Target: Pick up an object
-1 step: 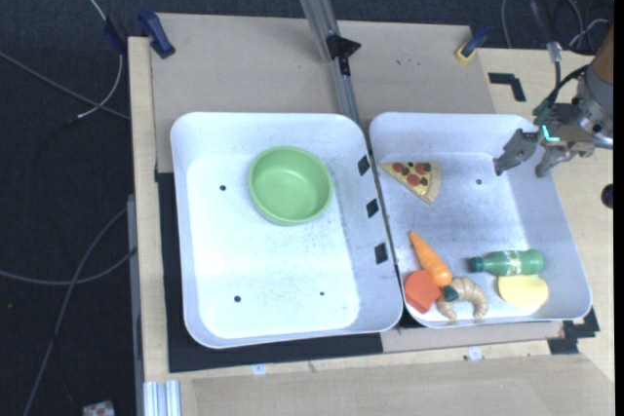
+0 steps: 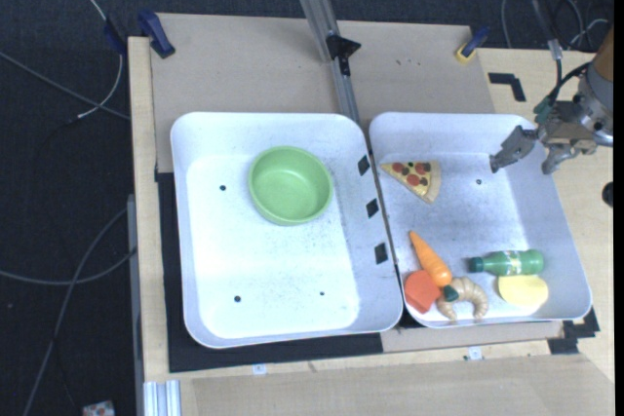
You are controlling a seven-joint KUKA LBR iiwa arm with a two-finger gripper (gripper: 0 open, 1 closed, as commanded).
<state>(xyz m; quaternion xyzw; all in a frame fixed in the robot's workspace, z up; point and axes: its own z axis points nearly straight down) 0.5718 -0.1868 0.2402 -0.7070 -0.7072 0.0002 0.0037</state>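
Note:
The right bin [image 2: 507, 209] holds a pizza slice [image 2: 414, 178] near its upper left. Along its front edge lie an orange carrot [image 2: 429, 257], a red piece [image 2: 421, 291], a tan croissant-shaped toy [image 2: 466, 297], a green bottle [image 2: 507, 262] and a yellow lemon-like piece [image 2: 522, 291]. A green bowl [image 2: 290, 184] sits in the left bin [image 2: 244, 287]. My gripper [image 2: 531, 154] hovers over the right bin's upper right corner, its two dark fingers spread apart with nothing between them. It stands well apart from every object.
A slanted metal bar [image 2: 317, 5] runs from the top down to the gap between the bins. Blue and yellow clamps [image 2: 156, 34] hold the board's far corners. Cables trail on the dark floor at left and upper right.

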